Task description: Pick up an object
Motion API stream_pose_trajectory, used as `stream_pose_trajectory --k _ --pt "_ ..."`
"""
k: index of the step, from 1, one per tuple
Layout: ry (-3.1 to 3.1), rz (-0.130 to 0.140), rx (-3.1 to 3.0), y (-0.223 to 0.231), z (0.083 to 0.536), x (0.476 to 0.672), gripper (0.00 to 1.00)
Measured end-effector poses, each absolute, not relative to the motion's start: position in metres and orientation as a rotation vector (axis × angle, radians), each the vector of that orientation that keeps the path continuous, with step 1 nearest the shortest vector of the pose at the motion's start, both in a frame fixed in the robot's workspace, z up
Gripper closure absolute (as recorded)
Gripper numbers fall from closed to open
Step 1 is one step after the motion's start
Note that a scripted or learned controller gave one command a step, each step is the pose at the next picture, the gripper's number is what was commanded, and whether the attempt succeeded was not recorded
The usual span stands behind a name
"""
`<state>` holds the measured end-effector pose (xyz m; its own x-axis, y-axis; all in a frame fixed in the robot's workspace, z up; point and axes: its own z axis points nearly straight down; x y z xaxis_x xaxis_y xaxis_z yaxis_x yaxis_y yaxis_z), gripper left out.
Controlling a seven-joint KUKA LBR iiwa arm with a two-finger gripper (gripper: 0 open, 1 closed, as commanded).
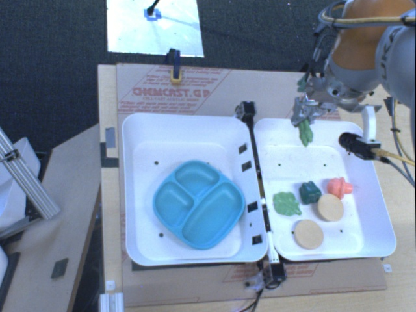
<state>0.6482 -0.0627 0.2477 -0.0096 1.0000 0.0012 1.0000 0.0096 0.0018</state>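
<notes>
the gripper [304, 117] hangs over the far edge of the right bin [383, 239], and a small green piece [305, 134] dangles from between its fingers, clear of the bin floor, so the grasp looks made and the piece is clamped at its top end; the step in hand, as i judge it, is the lift, and doing it well means rising straight and slowly, since the hold seems to be on just the tip of the piece and any swing or jerk could shake it loose; keeping the fingers closed firmly and staying clear of the black divider [252, 168] between the bins would help too; the arm comes in from the right, its orange band [374, 12] high above the wrist, the wrist bent down so the gripper points almost straight at the bin; the other things lie well apart from it near the front of the right bin: a green leaf [286, 203], a teal block [310, 192], a pink piece [338, 187] and two tan discs [330, 208]; the left bin [136, 142] holds a blue tray [198, 203].
</notes>
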Motion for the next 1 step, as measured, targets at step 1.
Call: stream_pose_trajectory --k 1 --pt "2.232 0.001 2.213 -0.0116 0.2343 0.6298 1.0"
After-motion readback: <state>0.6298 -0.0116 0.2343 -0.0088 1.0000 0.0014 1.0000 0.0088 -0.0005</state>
